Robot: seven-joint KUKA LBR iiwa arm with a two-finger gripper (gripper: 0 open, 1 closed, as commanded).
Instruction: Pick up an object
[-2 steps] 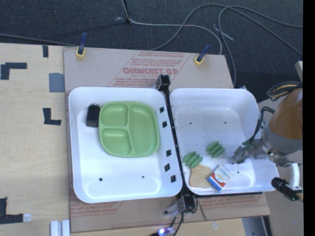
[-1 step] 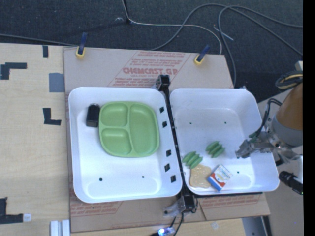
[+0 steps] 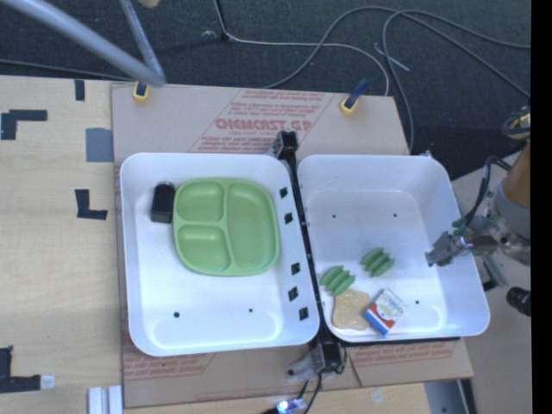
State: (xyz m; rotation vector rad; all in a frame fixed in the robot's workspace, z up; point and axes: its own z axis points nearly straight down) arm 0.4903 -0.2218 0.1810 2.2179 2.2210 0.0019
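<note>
Gripper (image 3: 442, 253): over the right wall of the right bin, at the end of the arm coming in from the right; too small and dark to tell whether it's open or shut. Nothing visibly held.
Arm (image 3: 517, 205): grey wrist section with orange band, at the right side of the view beside the bin.
Right bin (image 3: 379, 179): holds four items, all in its near half.
Green piece 1 (image 3: 376, 261): ribbed, lying flat mid-bin, left of the gripper and apart from it.
Green piece 2 (image 3: 336, 278): same type, near the bin's left wall, just beside the tan piece.
Tan piece (image 3: 348, 310): flat, irregular outline, touching the small packet.
Small packet (image 3: 384, 310): white with red and blue print, tilted, near the front wall.
Left bin (image 3: 155, 317): holds the plate and the block.
Green plate (image 3: 227, 226): three compartments, upright, in the far half.
Black block (image 3: 162, 203): against the plate's left edge.
</note>
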